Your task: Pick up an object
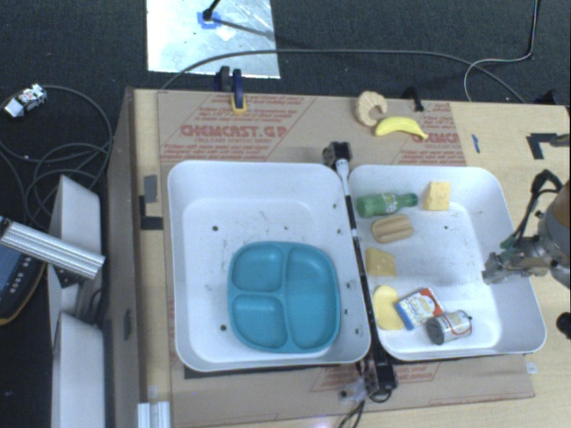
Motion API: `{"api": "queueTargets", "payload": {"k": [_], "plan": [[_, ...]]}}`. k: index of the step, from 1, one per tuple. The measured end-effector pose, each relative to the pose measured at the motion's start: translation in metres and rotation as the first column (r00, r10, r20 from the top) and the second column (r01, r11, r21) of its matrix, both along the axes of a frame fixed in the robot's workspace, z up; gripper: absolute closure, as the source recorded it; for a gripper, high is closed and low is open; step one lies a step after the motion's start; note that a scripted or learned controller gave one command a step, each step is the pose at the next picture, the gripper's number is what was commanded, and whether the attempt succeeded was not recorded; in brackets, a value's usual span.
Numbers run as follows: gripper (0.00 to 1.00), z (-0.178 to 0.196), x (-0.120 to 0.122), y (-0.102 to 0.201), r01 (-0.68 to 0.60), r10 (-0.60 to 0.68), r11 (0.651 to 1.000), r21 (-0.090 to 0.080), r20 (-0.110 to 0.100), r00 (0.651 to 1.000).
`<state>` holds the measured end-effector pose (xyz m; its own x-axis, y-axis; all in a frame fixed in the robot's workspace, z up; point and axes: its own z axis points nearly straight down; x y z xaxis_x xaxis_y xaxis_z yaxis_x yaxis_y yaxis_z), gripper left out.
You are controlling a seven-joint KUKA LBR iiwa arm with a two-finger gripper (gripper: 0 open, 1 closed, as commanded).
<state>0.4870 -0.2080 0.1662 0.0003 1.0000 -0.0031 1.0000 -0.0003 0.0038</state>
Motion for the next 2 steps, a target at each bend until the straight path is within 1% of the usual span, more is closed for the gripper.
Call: {"api": "queueTargets", "payload": {"k": [1, 2], "plan": [[1.0, 0.057, 0.0018, 0.0656, -0.004, 0.004, 1.0, 0.003, 0.0, 1.0], [0.0, 0.0569, 0.0015, 0.0651, -0.003, 0.003, 1.0, 0.002, 0.0, 1.0]]}}
